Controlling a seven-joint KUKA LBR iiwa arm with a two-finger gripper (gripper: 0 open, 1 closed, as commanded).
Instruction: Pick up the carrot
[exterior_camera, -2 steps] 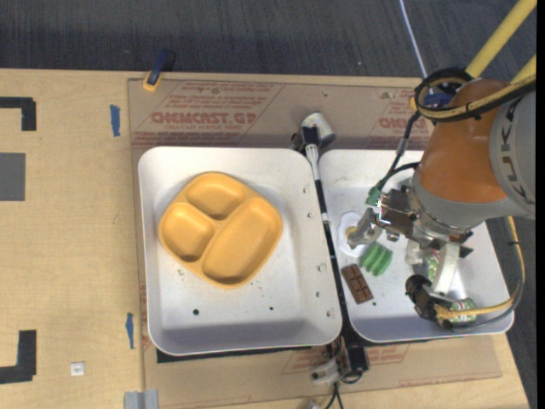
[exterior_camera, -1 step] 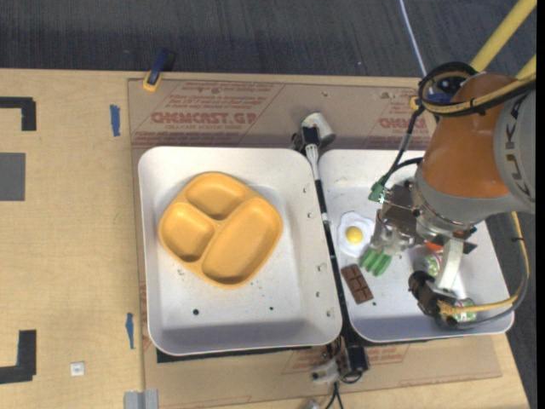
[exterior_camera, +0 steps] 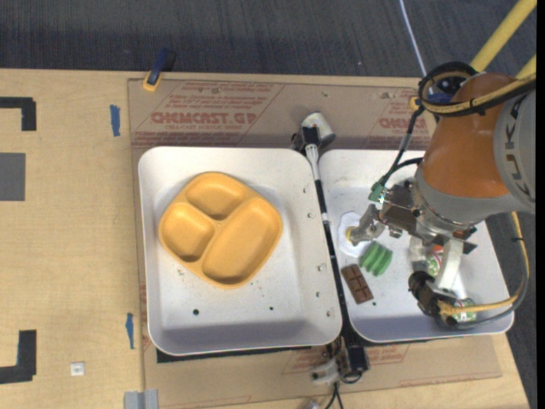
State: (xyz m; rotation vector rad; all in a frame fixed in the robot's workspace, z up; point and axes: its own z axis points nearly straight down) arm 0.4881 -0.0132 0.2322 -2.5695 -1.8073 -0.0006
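Pick-up looked undone: the gripper (exterior_camera: 372,222) hung in the right-hand bin (exterior_camera: 396,318) beside a green piece (exterior_camera: 376,260); its grip, clenched or released, could not be told.

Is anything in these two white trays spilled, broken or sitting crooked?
Nothing spilled or broken. The yellow three-compartment plastic plate lies turned askew in the left white bin; the brown segmented bar lies slantwise in the right bin.

Two bins side by side on the tabletop (exterior_camera: 68,228), divided plate (exterior_camera: 221,227) central in the left bin (exterior_camera: 153,254), flat bar (exterior_camera: 358,283) by the right bin's (exterior_camera: 341,177) left wall, ridged piece (exterior_camera: 376,259) just behind it, gripper (exterior_camera: 368,227) just behind that.
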